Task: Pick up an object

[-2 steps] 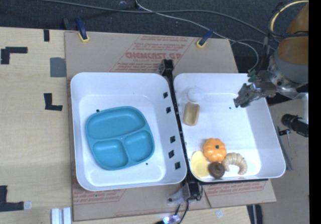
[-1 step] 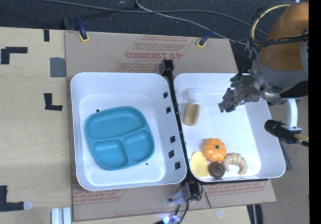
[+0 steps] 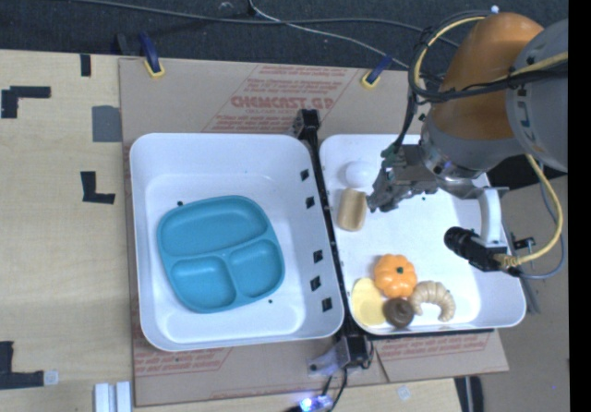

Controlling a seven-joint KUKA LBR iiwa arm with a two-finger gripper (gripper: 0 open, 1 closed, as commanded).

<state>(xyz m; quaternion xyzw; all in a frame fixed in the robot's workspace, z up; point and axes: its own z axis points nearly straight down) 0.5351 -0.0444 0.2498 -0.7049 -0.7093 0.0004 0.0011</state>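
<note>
My gripper (image 3: 380, 200) hangs over the upper left of the right bin (image 3: 503, 304), its dark fingers pointing down and left. Just left of the fingertips lies a tan cylinder (image 3: 351, 210), close to the tips but not between them. A small white object (image 3: 355, 174) sits above the cylinder near the bin's left wall. Lower in the bin rest an orange pumpkin (image 3: 394, 275), a pale yellow piece (image 3: 367, 303), a brown round piece (image 3: 400, 312) and a tan croissant (image 3: 436, 297).
The left bin (image 3: 148, 170) holds a blue divided plate (image 3: 221, 251). A black divider runs between the bins. A black cylindrical fitting (image 3: 469, 248) with cables sticks over the right bin's right side. The arm's orange band (image 3: 485, 59) looms above the bin.
</note>
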